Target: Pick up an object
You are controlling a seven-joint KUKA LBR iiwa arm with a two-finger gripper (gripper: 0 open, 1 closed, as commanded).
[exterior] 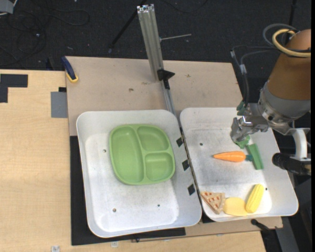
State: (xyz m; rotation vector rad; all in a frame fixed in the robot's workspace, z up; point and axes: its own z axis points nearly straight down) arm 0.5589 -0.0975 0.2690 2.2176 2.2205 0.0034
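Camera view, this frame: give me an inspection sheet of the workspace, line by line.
Surface: two white bins side by side, left bin and right bin, on a bench.
Job's things: right bin holds toy carrot, corn cob, waffle piece, yellow piece.
Clutter: green divided plate in left bin.
Grippers: pincer low over the right bin, above the carrot's leafy end; grasp not visible.
Cables: black cables on dark floor behind.
Surroundings: metal post at bench rear.
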